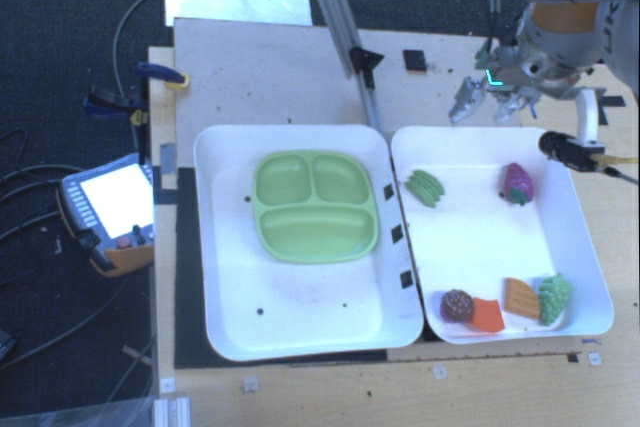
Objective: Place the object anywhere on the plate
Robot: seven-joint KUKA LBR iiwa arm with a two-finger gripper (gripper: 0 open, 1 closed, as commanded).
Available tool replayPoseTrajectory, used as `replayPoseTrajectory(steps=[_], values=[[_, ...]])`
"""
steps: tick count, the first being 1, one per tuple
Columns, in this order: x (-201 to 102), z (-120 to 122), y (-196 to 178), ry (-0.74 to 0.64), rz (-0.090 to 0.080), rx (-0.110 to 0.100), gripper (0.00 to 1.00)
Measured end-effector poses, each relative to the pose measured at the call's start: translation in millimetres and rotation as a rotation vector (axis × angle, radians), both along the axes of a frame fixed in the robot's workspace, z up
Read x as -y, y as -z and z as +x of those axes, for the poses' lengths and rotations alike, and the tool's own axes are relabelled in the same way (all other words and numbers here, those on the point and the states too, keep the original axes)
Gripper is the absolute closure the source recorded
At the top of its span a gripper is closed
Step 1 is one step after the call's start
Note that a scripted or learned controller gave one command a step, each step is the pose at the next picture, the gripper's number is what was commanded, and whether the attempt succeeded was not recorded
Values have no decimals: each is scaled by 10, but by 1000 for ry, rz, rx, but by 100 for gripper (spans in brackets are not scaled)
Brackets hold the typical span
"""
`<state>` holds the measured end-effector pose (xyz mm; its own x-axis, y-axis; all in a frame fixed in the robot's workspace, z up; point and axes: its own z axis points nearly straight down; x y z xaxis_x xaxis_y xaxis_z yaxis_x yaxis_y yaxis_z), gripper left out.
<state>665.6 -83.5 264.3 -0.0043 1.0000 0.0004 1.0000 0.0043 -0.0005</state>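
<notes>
A green divided plate point(315, 207) lies in the left white bin point(235, 315). The right bin point(470, 245) holds a green pea pod point(425, 186) near its upper left and a purple-red fruit point(517, 182) near its upper right. Along its front edge sit a brown round item point(457, 305), an orange-red piece point(487, 315), an orange cracker-like piece point(521, 298) and a green broccoli-like piece point(554, 296). My gripper point(488, 104) hangs above the right bin's far rim, open, with nothing between its fingers.
A slanted metal pole point(335, 0) crosses the bench behind the bins, ending at a black clamp point(365, 61). A small black block point(415, 61) lies on the board. Cables and a lit pendant point(110, 205) sit off the bench's left side.
</notes>
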Motion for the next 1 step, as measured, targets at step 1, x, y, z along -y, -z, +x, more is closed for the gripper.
replayPoseTrajectory(steps=[1], values=[[0, 5, -14, 0, 0, 3, 0]])
